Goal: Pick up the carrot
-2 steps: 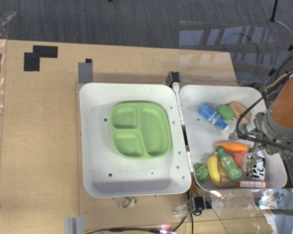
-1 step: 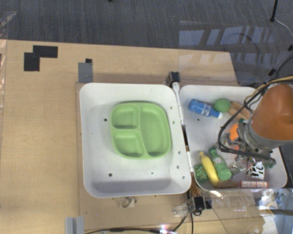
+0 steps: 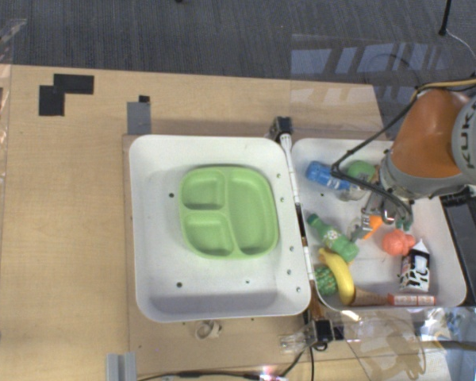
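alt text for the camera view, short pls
The arm's gripper is down in the right bin at a small orange carrot, among a banana, blue bottle and other toys. The left bin holds a green divided plate.

desk (image 3: 63, 236): pale wood-look board, matt, smooth. left bin (image 3: 155, 292): white moulded plastic, smooth, faint sheen. right bin (image 3: 448, 268): same white plastic. divided plate (image 3: 226, 213): light green plastic, matt, smooth. carrot (image 3: 372, 225): orange, plastic-looking, smooth. banana (image 3: 339, 275): yellow, smooth, slight gloss. bottle (image 3: 327, 176): blue, glossy plastic look. arm shell (image 3: 428, 137): orange band, glossy, smooth; grey casing beside it, satin. claw (image 3: 377, 213): grey metal look, dull. floor (image 3: 222, 22): grey carpet, rough weave.
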Tool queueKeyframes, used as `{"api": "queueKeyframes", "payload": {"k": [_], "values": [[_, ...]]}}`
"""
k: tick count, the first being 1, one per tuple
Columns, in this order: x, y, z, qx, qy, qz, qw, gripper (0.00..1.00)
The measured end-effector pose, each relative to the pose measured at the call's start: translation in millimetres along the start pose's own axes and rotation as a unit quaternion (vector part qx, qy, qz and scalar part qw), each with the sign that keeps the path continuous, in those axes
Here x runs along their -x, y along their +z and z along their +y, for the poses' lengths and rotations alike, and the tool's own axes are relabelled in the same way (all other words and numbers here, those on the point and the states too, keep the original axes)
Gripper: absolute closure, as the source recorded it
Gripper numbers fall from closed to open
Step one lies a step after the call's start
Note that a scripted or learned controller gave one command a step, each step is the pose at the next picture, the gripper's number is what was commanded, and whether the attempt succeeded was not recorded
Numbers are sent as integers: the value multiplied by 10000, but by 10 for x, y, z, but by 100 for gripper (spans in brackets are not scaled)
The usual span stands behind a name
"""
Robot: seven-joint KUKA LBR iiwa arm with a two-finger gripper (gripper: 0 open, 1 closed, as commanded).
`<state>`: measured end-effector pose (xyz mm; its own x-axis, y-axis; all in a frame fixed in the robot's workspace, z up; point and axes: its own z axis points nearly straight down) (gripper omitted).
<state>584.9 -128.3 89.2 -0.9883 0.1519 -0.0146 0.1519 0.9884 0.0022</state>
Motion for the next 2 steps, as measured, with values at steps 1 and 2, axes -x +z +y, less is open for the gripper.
{"api": "queueKeyframes", "payload": {"k": [1,2], "values": [[-126,-2,-286,-7,1201,-3,9928,0],[312,16,-382,-14,2606,9,9654,0]]}}
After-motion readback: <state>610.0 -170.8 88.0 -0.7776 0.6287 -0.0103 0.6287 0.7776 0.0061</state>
